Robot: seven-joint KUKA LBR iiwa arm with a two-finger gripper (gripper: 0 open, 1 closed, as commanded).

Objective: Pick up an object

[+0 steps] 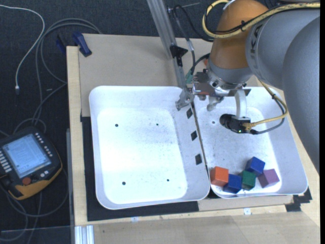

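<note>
Several small cubes lie bunched at the near edge of the right bin (284,136): an orange cube (220,176), a blue cube (234,183), a green cube (248,179), a second blue cube (255,165) and a purple cube (269,177). My gripper (197,104) hangs under the orange wrist band, over the back of the right bin close to the ridge between the two bins. It is open and nothing sits between its fingers. The cubes are well in front of it, nearer the camera.
The left bin (101,136) stands beside the right one, sharing a ridge with black marks (196,146). A slanted metal pole (162,24) rises behind the bins. A black part on a yellow cable (232,122) hangs below the wrist. A handheld pendant (25,159) lies left of the bench.
</note>
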